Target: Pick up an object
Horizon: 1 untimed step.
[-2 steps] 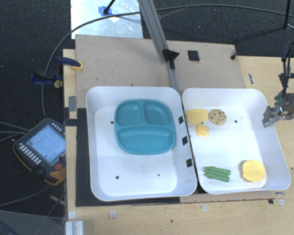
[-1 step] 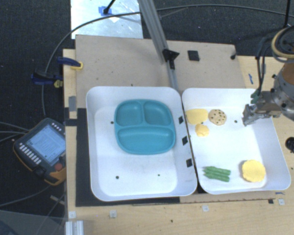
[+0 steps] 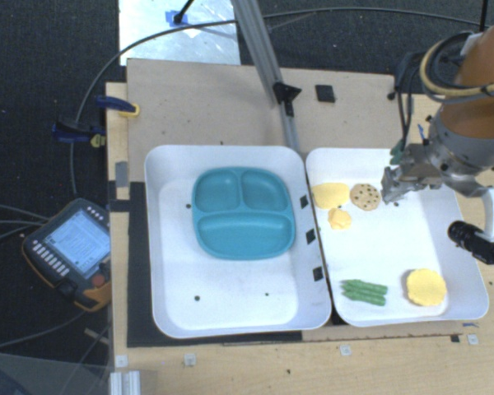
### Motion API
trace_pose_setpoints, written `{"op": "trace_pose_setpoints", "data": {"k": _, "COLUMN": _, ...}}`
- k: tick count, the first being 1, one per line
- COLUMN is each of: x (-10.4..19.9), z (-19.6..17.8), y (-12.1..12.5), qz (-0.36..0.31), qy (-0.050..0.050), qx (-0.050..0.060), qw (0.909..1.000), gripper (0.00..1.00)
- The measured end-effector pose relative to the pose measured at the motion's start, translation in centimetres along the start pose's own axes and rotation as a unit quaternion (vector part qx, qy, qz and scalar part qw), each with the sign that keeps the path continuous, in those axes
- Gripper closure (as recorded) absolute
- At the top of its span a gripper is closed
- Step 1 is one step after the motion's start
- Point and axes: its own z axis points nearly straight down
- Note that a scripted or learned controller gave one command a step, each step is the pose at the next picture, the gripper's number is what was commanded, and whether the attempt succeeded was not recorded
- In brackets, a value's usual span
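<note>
The right white bin (image 3: 445, 245) holds a brown speckled cookie (image 3: 364, 196), a larger yellow piece (image 3: 330, 194), a small yellow piece (image 3: 339, 218), a bunch of green beans (image 3: 365, 291) and a round yellow disc (image 3: 426, 287). My gripper (image 3: 393, 192) hangs at the bin's upper part, just right of the cookie, with its tip close to the bin floor. No object shows between its fingers.
The left white bin (image 3: 173, 286) holds a blue divided plate (image 3: 243, 213). A slanted grey pole (image 3: 263, 48) crosses the bench behind the bins. A handheld pendant (image 3: 70, 249) lies off the bench at the left. Cables trail around the bench.
</note>
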Motion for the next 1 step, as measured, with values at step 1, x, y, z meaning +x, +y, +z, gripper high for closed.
{"op": "trace_pose_setpoints", "data": {"k": 1, "x": 5.60, "z": 1.71, "y": 2.41, "qz": -0.001, "qy": 0.000, "qx": 0.000, "qw": 1.0000, "gripper": 1.00}}
